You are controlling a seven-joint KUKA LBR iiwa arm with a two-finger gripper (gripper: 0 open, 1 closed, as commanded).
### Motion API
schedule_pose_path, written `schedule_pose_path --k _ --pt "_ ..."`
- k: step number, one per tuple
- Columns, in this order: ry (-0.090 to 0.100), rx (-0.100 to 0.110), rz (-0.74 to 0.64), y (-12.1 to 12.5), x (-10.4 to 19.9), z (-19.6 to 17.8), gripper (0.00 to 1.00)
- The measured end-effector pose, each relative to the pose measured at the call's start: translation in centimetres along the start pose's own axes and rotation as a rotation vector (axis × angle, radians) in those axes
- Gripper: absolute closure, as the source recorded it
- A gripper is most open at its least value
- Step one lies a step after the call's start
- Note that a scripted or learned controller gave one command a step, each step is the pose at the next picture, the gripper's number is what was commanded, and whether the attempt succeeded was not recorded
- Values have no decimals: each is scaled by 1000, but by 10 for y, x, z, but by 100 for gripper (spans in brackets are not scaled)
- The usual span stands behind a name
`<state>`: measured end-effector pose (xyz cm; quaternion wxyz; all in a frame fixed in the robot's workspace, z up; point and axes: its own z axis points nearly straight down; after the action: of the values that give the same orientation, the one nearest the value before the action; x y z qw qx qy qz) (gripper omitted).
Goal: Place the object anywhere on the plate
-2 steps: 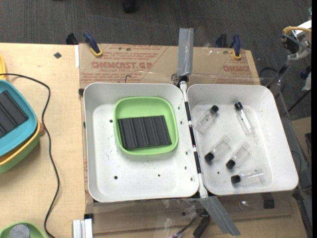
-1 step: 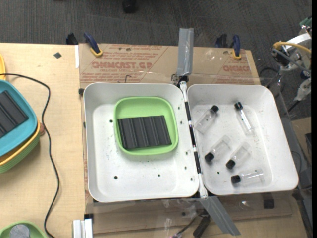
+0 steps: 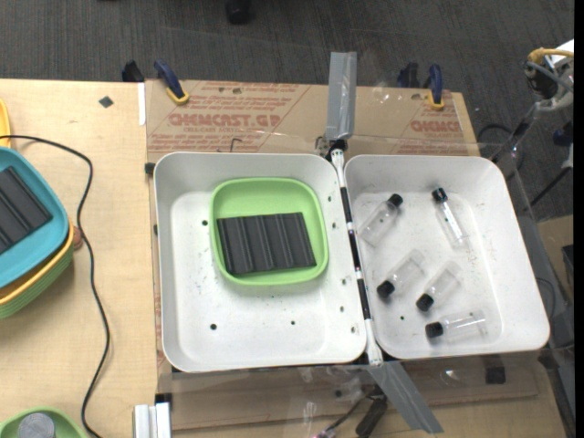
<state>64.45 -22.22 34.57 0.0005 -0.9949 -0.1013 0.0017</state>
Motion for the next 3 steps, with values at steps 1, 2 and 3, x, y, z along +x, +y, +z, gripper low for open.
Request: schedule_pose_path --k 1,2,3 --pt "1 0 -2 1 9 -13 0" --pt "-3 1 2 1 9 19 0" --pt "-1 1 3 0 3 63 0"
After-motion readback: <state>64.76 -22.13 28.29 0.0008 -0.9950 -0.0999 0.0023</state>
